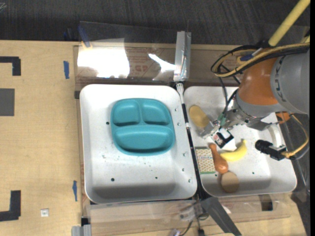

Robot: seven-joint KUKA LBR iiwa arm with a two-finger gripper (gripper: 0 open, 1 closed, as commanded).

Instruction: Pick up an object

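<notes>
You'll find the teal divided plate centred in the left white bin; the yellow banana, orange carrot and tan round piece lie in the right white bin.

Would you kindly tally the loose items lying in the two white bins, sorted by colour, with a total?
Teal: 1, the divided plate in the left bin
Yellow: 1, the banana
Orange: 1, the carrot-like piece
Tan or brown: 2, the oval piece and the round piece
Patterned: 1, the small card
Total: 6
</notes>
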